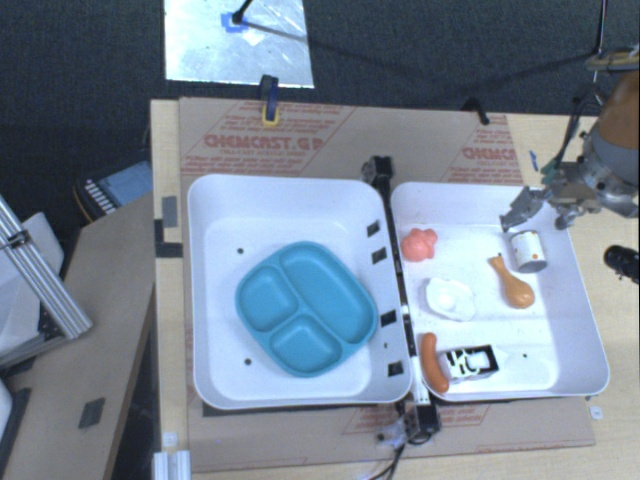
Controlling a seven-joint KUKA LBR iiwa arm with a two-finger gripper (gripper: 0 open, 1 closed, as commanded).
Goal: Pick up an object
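The right bin [575,313] holds several small objects. A pink lump [420,244] lies near its left wall and a white lump [450,298] sits in the middle. A tan drumstick-shaped piece [514,284] lies to the right of the white lump. An orange sausage shape [432,361] and a black-and-white box [470,361] lie at the front. A silver cylinder [527,250] rests near the back right. My gripper [542,214] hovers over the bin's back right corner, just above and behind the cylinder. Its fingers are spread and nothing is between them.
The left bin [215,218] holds a blue divided plate [305,308]. A black divider [390,268] runs between the two bins. Cardboard lies under both. A metal frame [40,278] stands at the far left and a silver sheet [237,28] lies at the back.
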